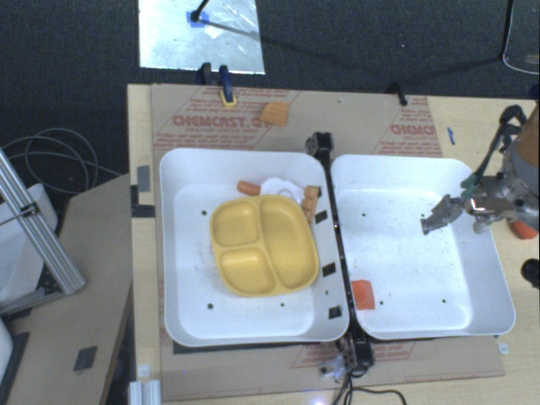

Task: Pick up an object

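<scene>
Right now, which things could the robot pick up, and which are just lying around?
Could pick up:
yellow divided plate
small orange sausage
orange block
pincer to grab them

Just lying around:
tan block behind the bins
silver sheet
cables

A yellow three-part plate point(263, 245) lies flat in the middle of the left bin point(186, 310). Just beyond its far edge lie an orange sausage-shaped piece point(248, 188), a white piece point(281, 189) and a tan block point(310, 201). An orange block point(362, 294) sits in the right bin's point(481, 310) near left corner.
</scene>
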Motion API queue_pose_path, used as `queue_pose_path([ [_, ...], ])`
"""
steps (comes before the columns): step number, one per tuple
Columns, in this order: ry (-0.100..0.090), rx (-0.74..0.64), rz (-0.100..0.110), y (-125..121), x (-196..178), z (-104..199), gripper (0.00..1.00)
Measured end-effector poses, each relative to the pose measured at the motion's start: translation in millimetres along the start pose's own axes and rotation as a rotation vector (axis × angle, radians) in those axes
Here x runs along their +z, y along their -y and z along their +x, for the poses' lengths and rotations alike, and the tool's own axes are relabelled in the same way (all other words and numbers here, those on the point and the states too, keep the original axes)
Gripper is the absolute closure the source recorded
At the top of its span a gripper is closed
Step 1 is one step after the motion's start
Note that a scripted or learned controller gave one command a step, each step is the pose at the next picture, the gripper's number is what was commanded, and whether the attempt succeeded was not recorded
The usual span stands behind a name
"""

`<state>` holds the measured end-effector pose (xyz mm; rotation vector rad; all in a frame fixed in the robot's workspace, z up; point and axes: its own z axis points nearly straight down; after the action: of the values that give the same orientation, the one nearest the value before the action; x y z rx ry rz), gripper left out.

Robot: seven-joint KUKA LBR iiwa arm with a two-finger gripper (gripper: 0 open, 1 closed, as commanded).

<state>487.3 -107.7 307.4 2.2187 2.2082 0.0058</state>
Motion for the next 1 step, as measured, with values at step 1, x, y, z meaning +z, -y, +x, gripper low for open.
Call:
queue_pose_path([
  [1, -0.008, -0.014, 0.011, 1.1, 40.8, 72.8, 0.0],
])
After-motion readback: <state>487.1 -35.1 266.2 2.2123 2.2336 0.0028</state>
